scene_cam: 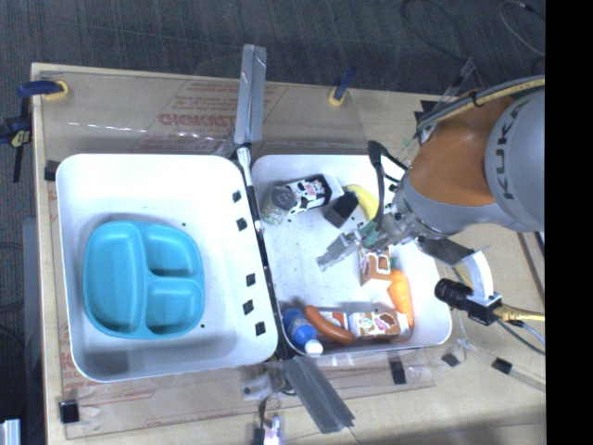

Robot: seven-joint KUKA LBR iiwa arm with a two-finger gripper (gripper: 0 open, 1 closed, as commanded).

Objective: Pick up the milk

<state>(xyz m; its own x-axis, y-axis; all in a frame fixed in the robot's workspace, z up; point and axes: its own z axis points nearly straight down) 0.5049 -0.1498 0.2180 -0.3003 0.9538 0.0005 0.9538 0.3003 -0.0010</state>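
I see the milk (303, 194), a cow-patterned carton, lying on its side near the far-left corner of the right bin (315, 336), just beside a round grey jar (275, 203) and close to the divider. My hand (345, 247) sits mid-bin, well short of the carton, fingers apart and angled toward the bin floor with nothing between them. Risk as I judge it: the carton is crowded, jar on one side and a black piece (338, 208) with a banana (363, 199) on the other, so a descent could nudge the jar or close on the wrong item. Lying flat against the floor, the carton may also slide toward the bin wall rather than seat between the fingers. A small red-and-white carton (376, 267) lies just beside the hand and could be mistaken for the target. The arm (463, 170) reaches in from the right, orange band over the bin's right rim, wrist bent down and leftward. A carrot (400, 294), a sausage (330, 325), a snack box (375, 324) and a blue bottle (300, 330) line the near wall. A blue tray (144, 277) sits in the left bin (139, 170).
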